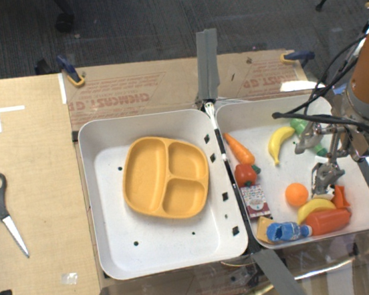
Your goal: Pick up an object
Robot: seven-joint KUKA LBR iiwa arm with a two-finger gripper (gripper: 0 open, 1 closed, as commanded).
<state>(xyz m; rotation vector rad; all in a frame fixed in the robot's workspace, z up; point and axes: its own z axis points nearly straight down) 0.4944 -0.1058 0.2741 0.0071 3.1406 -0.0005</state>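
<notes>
My gripper (316,157) hangs over the right side of the right bin (258,108), its two metal fingers standing apart with nothing between them. Around it lie a yellow banana (280,143), a green item (300,124) partly under the fingers, an orange ball (297,194) and a second banana (316,207). A red bottle (329,220) and a blue bottle (286,232) lie along the bin's near wall. A carrot (238,148), a red pepper (245,174) and a small printed box (254,200) sit along the left wall.
The left bin (105,208) holds a yellow divided plate (166,177). Scissors (0,208) lie on the wooden bench at far left. Cardboard (136,89) lies behind the bins. Black cables (336,73) trail from the arm at the right.
</notes>
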